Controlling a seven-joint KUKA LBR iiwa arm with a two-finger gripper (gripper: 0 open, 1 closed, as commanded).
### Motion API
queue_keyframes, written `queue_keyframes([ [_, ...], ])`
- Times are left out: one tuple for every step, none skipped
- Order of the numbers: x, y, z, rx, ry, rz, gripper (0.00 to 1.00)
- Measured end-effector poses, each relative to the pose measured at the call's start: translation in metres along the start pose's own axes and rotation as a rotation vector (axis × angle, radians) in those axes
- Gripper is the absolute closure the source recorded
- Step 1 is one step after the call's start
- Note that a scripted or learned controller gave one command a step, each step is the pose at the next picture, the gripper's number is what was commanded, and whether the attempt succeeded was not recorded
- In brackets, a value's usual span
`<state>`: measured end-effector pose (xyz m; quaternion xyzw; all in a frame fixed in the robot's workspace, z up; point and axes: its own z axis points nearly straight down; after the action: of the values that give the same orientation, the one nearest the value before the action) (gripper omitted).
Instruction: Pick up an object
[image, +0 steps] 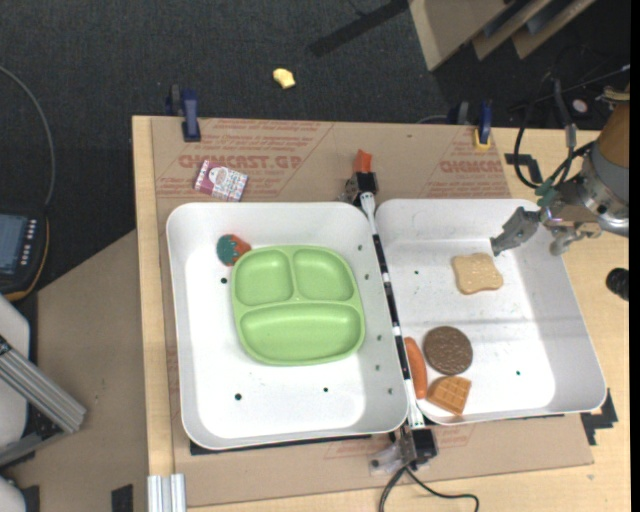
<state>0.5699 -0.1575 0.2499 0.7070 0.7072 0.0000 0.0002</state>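
Observation:
In the right bin (540, 330) lie a tan slice of toast (476, 273), a round brown cookie (447, 349), a small waffle (450, 394) and an orange carrot (416, 367) along the left wall. My gripper (533, 234) hangs over the bin's far right part, just up and right of the toast. It is open, and nothing sits between its fingers. In the left bin (200, 360) a green divided plate (296, 303) lies flat, with a small red and teal object (233, 248) at its far left corner.
A small pink card (220, 180) lies on the cardboard bench behind the left bin. Blue clamps (187, 110) hold the bench's far edge. A black and orange clip (363, 180) sits where the bins meet. A yellow scrap (285, 77) lies on the floor.

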Motion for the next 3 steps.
queue_keyframes([
  [0.005,0.018,0.117,0.011,0.003,-0.001,0.00],
  [0.006,0.036,0.166,0.000,-0.001,-0.002,0.00],
  [0.004,0.038,0.150,-0.011,-0.005,0.000,1.00],
])
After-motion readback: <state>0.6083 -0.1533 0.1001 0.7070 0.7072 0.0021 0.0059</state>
